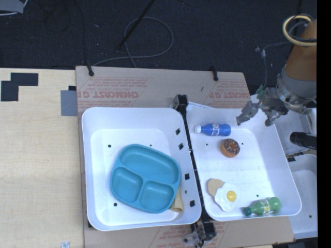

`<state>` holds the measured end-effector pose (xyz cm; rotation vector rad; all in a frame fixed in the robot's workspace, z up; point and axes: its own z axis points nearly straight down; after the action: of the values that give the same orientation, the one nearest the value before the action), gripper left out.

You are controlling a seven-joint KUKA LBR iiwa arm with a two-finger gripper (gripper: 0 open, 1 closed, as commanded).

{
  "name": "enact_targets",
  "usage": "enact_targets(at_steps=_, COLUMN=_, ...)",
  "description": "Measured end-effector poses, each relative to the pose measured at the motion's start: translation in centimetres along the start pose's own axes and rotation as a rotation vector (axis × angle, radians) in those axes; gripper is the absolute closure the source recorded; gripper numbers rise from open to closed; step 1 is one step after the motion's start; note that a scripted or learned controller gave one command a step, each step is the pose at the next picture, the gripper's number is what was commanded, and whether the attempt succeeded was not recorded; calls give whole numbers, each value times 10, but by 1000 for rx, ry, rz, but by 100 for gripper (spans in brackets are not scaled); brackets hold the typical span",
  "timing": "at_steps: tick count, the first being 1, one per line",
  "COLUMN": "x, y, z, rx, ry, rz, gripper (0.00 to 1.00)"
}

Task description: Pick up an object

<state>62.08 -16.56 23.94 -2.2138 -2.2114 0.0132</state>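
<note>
A: Since nothing is between the fingers yet, the step in hand reads as the approach. They are spread wide, one tip at about 9 o'clock of the wrist, the other at 3 o'clock, holding nothing, hovering over the upper right corner of the right bin.

B: Nearest candidates?

A: Blue bottle, lying on its side at 12 o'clock in that bin, roughly 8 o'clock from the fingers. Doughnut just below it. Fried egg at 6 o'clock, overlapping a tan slice; green bottle at 5 o'clock, close to the wall.

B: Best way in?

A: My judgement: take the blue bottle across its narrow body, fingers square to its long axis, descend straight. It may roll. The green bottle's wall side looks awkward.

B: Arm pose?

A: Arm enters from 3 o'clock, orange band uppermost, wrist pointing down and leftward. Left bin has a blue divided plate.
</note>
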Motion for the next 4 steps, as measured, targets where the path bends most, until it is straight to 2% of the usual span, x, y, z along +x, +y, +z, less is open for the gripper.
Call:
enact_targets(at_steps=1, x=0, y=2, z=-8, rx=-12, ry=-2, rz=-2, gripper=0)
enact_targets(at_steps=2, x=4, y=13, z=46, rx=-9, ry=-2, rz=-6, gripper=0)
enact_targets(at_steps=4, x=12, y=0, z=141, rx=-8, ry=-1, rz=-2, gripper=0)
